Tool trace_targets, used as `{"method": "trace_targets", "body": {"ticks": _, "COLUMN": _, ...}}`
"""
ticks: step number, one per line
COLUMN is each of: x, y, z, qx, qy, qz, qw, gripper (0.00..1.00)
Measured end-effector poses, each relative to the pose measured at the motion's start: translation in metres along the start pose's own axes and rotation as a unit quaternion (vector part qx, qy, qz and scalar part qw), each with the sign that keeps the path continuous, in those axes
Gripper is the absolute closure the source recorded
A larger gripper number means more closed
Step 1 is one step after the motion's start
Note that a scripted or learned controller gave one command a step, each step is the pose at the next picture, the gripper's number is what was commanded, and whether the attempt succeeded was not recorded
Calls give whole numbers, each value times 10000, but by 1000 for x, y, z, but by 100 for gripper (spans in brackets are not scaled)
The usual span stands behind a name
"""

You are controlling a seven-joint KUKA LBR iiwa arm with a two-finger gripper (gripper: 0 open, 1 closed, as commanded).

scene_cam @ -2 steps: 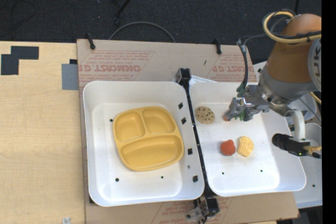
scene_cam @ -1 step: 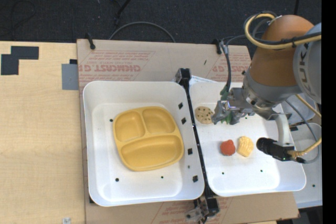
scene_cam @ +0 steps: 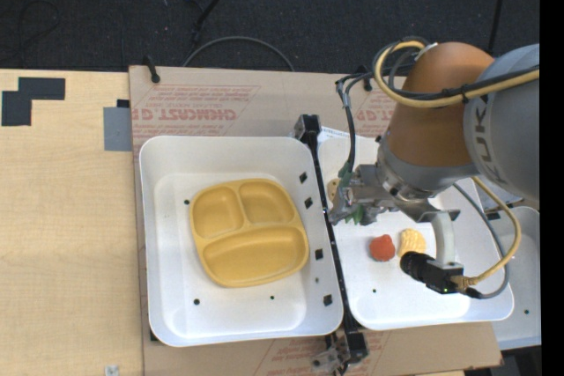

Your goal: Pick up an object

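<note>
Red object (scene_cam: pixel 382 248), small and round, lay in the right bin (scene_cam: pixel 397 311), a little below the bin's middle in the camera view. Touching it, or very nearly so, on the side toward the arm was a small yellow object (scene_cam: pixel 411 239) with a ridged look; what it was could not be made out. The grey arm (scene_cam: pixel 441 128), with its orange band, reached in from the right and hung over the upper half of that bin. Its end effector (scene_cam: pixel 351 205) sat low near the bin's left wall, close to the black strip where the two bins met, and apart from both small objects. Whether the end effector was wide or narrow could not be told, and nothing showed in its grip. The left bin (scene_cam: pixel 167 189) held a yellow divided plate (scene_cam: pixel 249 231), lying flat near its centre. Both bins rested on a brown cardboard sheet (scene_cam: pixel 211 106) laid over the pale wooden surface (scene_cam: pixel 62 216).
</note>
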State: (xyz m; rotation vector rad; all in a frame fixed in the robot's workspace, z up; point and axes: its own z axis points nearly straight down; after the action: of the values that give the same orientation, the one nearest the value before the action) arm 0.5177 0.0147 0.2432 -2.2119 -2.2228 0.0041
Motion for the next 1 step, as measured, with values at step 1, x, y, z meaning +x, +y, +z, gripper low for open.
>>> {"method": "trace_targets", "body": {"ticks": 1, "x": 53, "y": -9, "z": -4, "qx": -6, "qy": -1, "qz": -2, "qw": 10000, "gripper": 100}}
